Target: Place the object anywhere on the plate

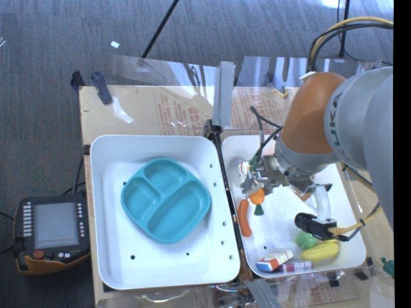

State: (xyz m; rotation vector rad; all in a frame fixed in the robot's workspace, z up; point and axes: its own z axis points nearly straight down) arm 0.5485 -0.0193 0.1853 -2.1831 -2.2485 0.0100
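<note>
Left bin (106,156): white and shallow, with a blue plate (166,199) lying flat on its floor.
Plate: three compartments, set at a slant, roughly mid-bin.
Right bin (277,226): just beside the left bin, the rims nearly meeting; all the loose things lie in here.
Arm (321,120): grey with an orange band, reaching in from the right over the far half of the right bin.
Gripper (255,179): low over the right bin's left side, near the rim shared with the left bin.
Gripper state: cannot tell whether apart or together; the tip is small and cluttered from this angle.
Small orange piece (257,198): has a green end and sits directly on the near side of the gripper, in the right bin, well apart from the plate. Cannot tell whether it is touching or held.
Red sausage (244,217): long and thin, lying along the right bin's left wall, just left of the orange piece.
Green lump (307,240): near right part of the right bin.
Yellow piece (321,251): touching the green lump on its near side.
Red-and-white carton (275,261): against the near wall of the right bin.
Pale tube (294,267): just right of the carton, along the same wall.
Handheld screen unit (51,230): on the floor, left of the bench.
</note>
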